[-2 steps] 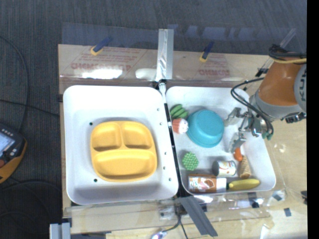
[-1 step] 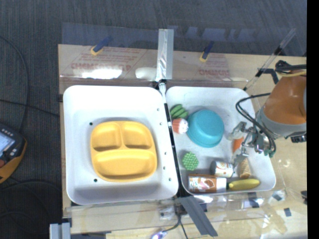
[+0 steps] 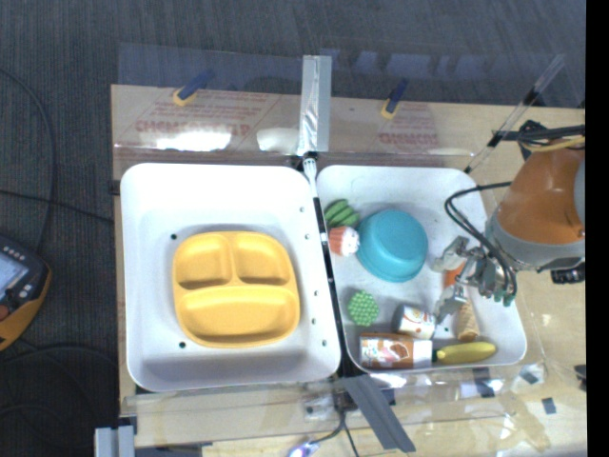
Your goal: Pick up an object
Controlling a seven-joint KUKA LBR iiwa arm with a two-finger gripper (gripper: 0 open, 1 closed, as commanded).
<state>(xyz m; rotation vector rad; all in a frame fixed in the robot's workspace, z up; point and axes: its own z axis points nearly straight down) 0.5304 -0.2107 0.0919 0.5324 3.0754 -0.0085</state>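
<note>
Camera view looks down on two shallow white bins with smooth, rounded plastic walls, set side by side on a pale wooden bench. Left bin point(image 3: 143, 255) holds a single yellow tray point(image 3: 236, 287), a glossy rounded-square plate moulded into three compartments, two small ones at the far side and one wide one nearer the camera. Right bin point(image 3: 419, 181) is crowded. A teal bowl point(image 3: 394, 244), round and smooth, sits upside down near the middle. Just to its left, against the dividing wall, lie a green striped toy point(image 3: 340, 212) and a small red-and-white ball-shaped toy point(image 3: 343, 242), the two touching or nearly so. Below them rests a green bumpy ball point(image 3: 363, 307) with a knobbly surface. Along the near wall lies a brown packet point(image 3: 387, 351) with printed labelling, and beside it a long yellow banana-shaped toy point(image 3: 465, 352). Above these sits a small white can point(image 3: 416, 321) lying on its side. The gripper point(image 3: 457, 298) hangs over the right part of this bin, its metal fingers pointing down towards the can and a small tan piece point(image 3: 467, 324) just beside it; whether the fingers are released or clenched cannot be told, and nothing is visibly between them. Grey arm with its rounded orange band point(image 3: 544, 203) enters from the right.
</note>
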